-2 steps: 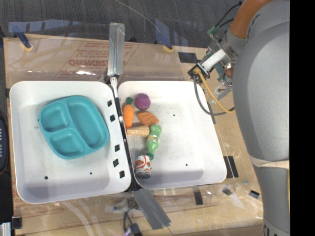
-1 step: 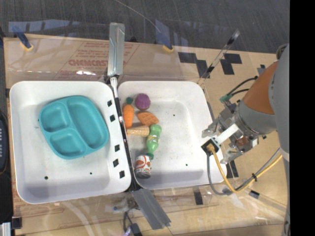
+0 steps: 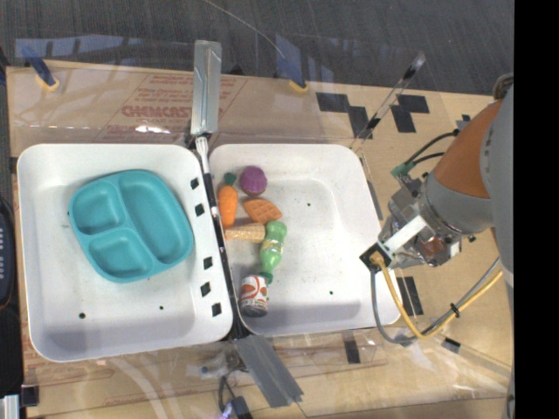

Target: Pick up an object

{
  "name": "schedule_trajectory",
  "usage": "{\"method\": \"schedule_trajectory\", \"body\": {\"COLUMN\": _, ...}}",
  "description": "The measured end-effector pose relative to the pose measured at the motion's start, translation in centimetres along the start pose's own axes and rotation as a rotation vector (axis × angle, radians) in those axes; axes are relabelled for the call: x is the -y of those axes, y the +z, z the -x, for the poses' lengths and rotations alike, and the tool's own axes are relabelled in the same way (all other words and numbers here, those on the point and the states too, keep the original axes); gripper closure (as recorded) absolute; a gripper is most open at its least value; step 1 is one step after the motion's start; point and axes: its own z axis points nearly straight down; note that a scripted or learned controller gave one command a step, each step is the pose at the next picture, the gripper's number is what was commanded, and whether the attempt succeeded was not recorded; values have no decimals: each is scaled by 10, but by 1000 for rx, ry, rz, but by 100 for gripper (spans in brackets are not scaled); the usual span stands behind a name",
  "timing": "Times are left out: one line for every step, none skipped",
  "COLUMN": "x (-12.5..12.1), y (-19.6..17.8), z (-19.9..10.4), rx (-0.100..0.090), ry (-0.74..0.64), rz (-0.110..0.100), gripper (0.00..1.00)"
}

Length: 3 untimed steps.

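Several toy foods lie along the left side of the right bin (image 3: pixel 336 295): a purple ball (image 3: pixel 252 179), an orange carrot (image 3: pixel 227 204), an orange pastry piece (image 3: pixel 262 209), a tan stick (image 3: pixel 244 231), a green vegetable (image 3: pixel 272 246) and a small red-and-white can (image 3: pixel 254 293). My gripper (image 3: pixel 419 232) hangs at the end of the grey arm, just past the right bin's right wall, well apart from all the toys. Nothing shows held in it.
The left bin (image 3: pixel 52 321) holds a teal divided plate (image 3: pixel 131 223). A row of black clips runs down the wall between the two bins (image 3: pixel 212 251). The right half of the right bin's floor is bare white.
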Motion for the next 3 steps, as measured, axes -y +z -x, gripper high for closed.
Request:
{"method": "schedule_trajectory", "body": {"x": -17, "y": 141, "z": -23, "rx": -8, "ry": 174, "rz": 6, "gripper": 100}}
{"method": "schedule_trajectory", "body": {"x": -55, "y": 141, "z": -108, "rx": -6, "ry": 206, "rz": 5, "gripper": 100}}
{"method": "schedule_trajectory", "body": {"x": -53, "y": 131, "z": -109, "rx": -4, "ry": 198, "rz": 2, "gripper": 100}}
